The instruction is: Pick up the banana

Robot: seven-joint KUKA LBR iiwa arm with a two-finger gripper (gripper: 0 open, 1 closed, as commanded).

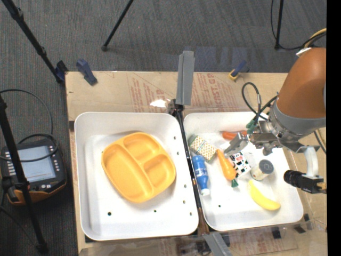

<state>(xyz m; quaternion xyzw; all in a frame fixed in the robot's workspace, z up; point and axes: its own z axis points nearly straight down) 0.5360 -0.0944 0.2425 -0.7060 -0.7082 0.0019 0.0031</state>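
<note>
The yellow banana [264, 196] lies in the right bin [213, 217] near its front right corner, curved and flat on the floor. My gripper [249, 147] hangs over the middle of that bin, up and to the left of the banana and well apart from it. Its fingers [236, 143] stand open with nothing held between them. Below the gripper are a cow-print item [241, 163] and a small round can [263, 168]. The grey arm with its orange band [303, 84] reaches in from the right.
In the right bin also lie an orange carrot [227, 167], a blue bottle [200, 174], a checkered pouch [204, 147] and an orange piece [233, 135] at the back. The left bin [85, 196] holds a yellow divided plate [138, 166].
</note>
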